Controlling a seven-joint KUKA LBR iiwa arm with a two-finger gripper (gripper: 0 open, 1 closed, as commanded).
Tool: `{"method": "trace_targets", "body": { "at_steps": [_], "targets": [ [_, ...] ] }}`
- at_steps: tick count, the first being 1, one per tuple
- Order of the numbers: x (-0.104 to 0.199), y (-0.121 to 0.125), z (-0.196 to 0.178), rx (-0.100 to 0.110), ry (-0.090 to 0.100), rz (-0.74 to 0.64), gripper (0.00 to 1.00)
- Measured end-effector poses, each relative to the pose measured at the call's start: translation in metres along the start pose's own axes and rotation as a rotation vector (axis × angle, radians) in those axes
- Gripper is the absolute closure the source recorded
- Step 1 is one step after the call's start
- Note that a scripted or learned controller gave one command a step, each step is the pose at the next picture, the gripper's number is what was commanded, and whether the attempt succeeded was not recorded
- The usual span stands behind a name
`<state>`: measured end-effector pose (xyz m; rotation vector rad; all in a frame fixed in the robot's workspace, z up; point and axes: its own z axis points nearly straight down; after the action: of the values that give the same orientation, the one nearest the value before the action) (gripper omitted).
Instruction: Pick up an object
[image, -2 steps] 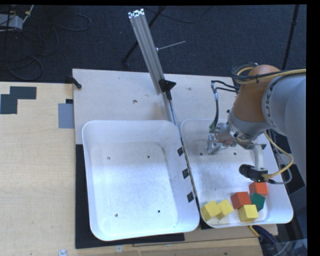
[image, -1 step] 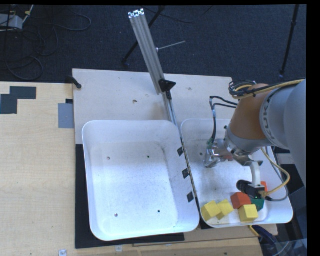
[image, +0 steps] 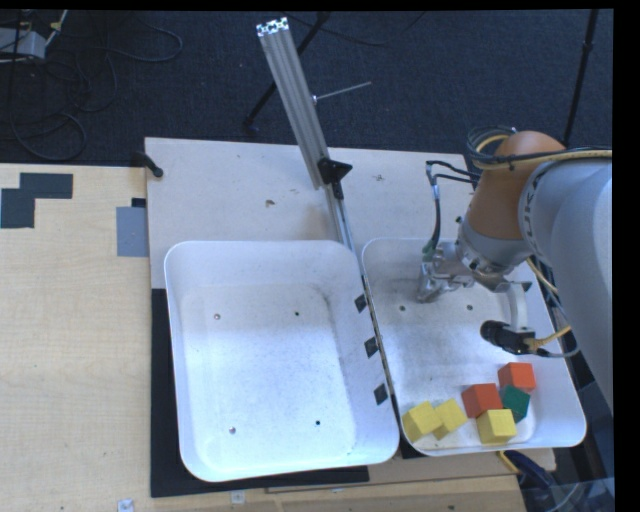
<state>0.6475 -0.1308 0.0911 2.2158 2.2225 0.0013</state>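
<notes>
My gripper (image: 432, 287) hangs over the far part of the right bin (image: 395, 262), its metal fingers pointing down with nothing seen between them. Several blocks lie clustered in the bin's near right corner: two yellow blocks (image: 434, 418) side by side, a third yellow block (image: 497, 426), a red-orange block (image: 481, 398), a green block (image: 516, 402) and an orange block (image: 517, 376). The gripper stands well apart from the blocks, toward the bin's far left.
The left bin (image: 190, 265) sits beside the right one, joined by black clips (image: 371, 346). A slanted aluminium rail (image: 300, 110) rises behind the bins. A black cable plug (image: 505, 336) hangs off the arm above the blocks.
</notes>
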Motion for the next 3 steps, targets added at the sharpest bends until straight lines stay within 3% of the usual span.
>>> {"method": "trace_targets", "body": {
  "at_steps": [1,2,3],
  "targets": [
    [0.02,-0.067,-0.002,0.003,0.002,0.007,1.0],
    [-0.048,-0.032,0.0,0.001,-0.002,0.007,1.0],
    [-0.011,-0.087,-0.002,0.001,0.001,0.006,1.0]
  ]
}}
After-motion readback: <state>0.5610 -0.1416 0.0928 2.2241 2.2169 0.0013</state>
